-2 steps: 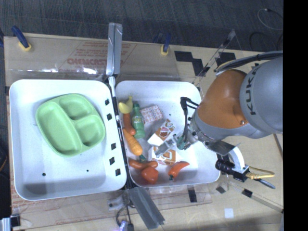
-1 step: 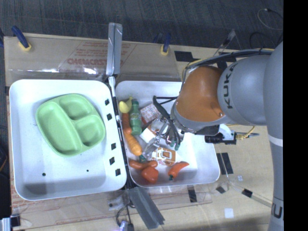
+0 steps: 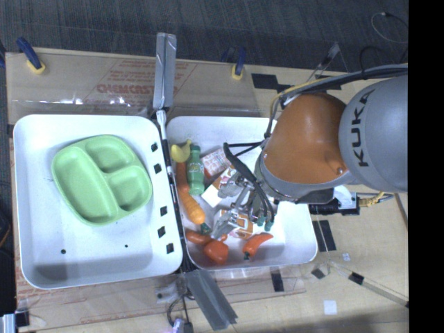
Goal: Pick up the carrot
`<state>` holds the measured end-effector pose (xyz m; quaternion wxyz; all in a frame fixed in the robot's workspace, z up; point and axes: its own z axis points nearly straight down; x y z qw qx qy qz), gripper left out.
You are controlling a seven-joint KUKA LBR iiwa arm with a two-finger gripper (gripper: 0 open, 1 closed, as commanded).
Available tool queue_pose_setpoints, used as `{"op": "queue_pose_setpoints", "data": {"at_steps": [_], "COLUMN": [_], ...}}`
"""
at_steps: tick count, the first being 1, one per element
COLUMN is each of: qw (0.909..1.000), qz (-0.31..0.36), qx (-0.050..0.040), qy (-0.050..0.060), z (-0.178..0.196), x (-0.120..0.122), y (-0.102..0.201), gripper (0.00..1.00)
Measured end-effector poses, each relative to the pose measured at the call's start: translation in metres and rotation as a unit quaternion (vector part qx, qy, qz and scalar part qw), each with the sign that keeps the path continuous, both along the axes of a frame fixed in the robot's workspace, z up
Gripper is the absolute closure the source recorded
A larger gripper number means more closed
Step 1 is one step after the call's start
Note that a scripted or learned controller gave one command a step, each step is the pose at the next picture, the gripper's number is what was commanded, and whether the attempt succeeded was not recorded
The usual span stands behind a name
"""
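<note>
The right bin [image 3: 298, 245] serves as the landmark here, because all the toy food is collected inside it. The left bin [image 3: 35, 186] beside it carries a green divided plate [image 3: 103, 179], which seems to be put there as a place for sorted items.

The carrot [image 3: 192, 205] lies in the left part of the right bin, close to the wall that this bin shares with its neighbour. It is long and orange and stretches from the middle of that wall toward the front edge. Beside it, toward the back of the bin, stands a green bottle [image 3: 195, 171], and a yellow piece [image 3: 181, 152], maybe a banana, rests in the back left corner. At the front of the bin I see a red tomato [image 3: 216, 252] and a red-orange pepper [image 3: 255, 243]. Some small printed packets [image 3: 220, 166] are scattered in the middle.

The arm hangs over the right half of this bin, its orange band [image 3: 305, 141] covering much of the floor. The gripper [image 3: 244, 203] points down near the middle of the bin, above the packets. I cannot tell how its jaws stand, since cables and clutter hide the tips, and no object is visibly held.

In my judgement, the carrot is to the left of the gripper, near but apart, so the tool must shift toward the shared wall and align with the carrot's long axis.
</note>
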<state>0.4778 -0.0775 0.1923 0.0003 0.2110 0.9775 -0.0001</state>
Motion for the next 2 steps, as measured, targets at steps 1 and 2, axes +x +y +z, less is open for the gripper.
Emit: {"op": "queue_pose_setpoints", "data": {"at_steps": [1, 2], "qw": [1.0000, 1.0000], "qz": [0.007, 0.009], "qx": [0.0003, -0.0003], "qy": [0.001, 0.001], "z": [-0.101, -0.091], "x": [0.045, 0.045], "y": [-0.015, -0.016], "gripper": [0.00, 1.00]}}
